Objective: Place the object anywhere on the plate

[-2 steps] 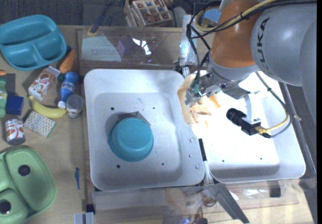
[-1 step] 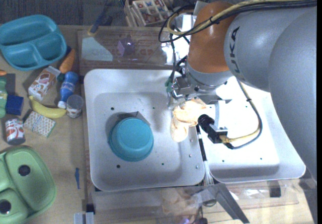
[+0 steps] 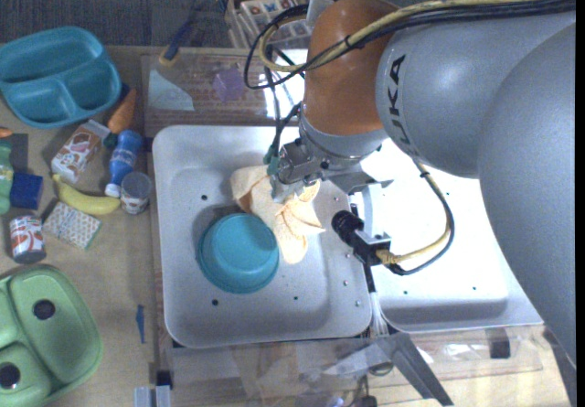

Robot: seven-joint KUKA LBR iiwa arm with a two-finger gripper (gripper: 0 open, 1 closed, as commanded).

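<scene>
banana [image 3: 85, 199], teal divided tray [image 3: 57, 76], green tray [image 3: 41, 341]

Obj [image 3: 291, 220]: pale yellow-cream soft thing, crumpled and floppy, looks like cloth (can't tell exactly what kind). Lies in the left white bin [image 3: 183, 158], roughly mid-bin, a bit toward the bin's right side. Upper part is hidden under the gripper [image 3: 291, 178], so its full outline isn't readable; the lower part spreads down and to the right in folds. A lobe pokes out at upper left, w/ a slightly darker tan edge.

Plate [image 3: 239, 252]: blue, round, deep w/ raised rim, more bowl-like. Sits flat in the same bin, lower left of the obj. Obj's lower left edge touches or just overlaps the plate's rim; most of the obj lies off it.
</scene>
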